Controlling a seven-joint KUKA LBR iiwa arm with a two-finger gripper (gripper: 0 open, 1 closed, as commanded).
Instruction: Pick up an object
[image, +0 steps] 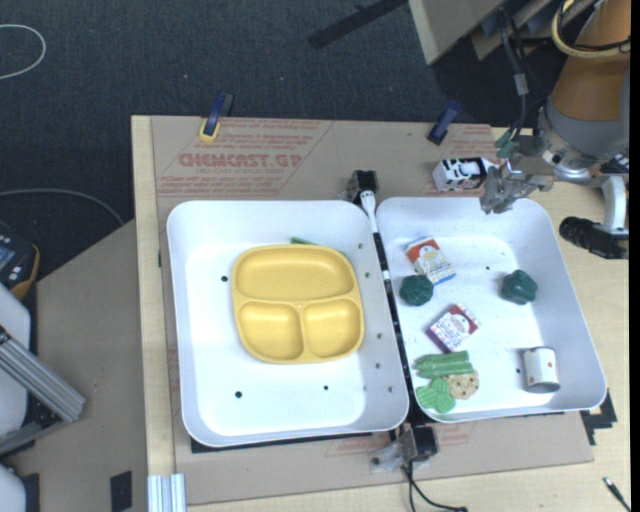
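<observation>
grey two-finger gripper (497, 203) hangs over the far rim of the right shallow white bin (570, 262); can't tell if it's wide or shut, nothing seen in it. candidates lie nearer the cam: dark green lump (518, 287), silver metal cylinder (540, 367), red/white packet (429, 258). risk imo: descending here hits the rim, & the cylinder could roll off.

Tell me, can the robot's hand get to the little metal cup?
Probably yes. The metal cup lies alone near the right bin's front corner, with nothing on top of it. The hand is over the bin's far edge.
</observation>
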